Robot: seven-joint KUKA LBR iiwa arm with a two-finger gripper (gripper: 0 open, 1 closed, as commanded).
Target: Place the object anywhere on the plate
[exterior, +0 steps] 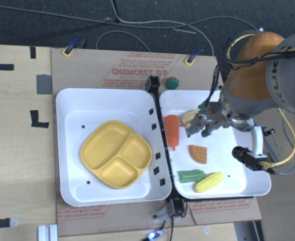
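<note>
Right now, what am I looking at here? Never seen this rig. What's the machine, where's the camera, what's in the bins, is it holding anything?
One fixed camera looks down at a slant on a bench. The grey machine with the orange band is a robot arm reaching in from the right; its gripper hangs over the right bin.

The left bin holds a yellow divided plate, the place where an object is meant to go.

In the right bin lie an orange carrot-like piece, a waffle-patterned wedge, a green piece and a yellow corn cob. A pale object sits right at the gripper, but I cannot tell whether it is gripped. A small teal thing lies on the cardboard behind the bins.
</note>
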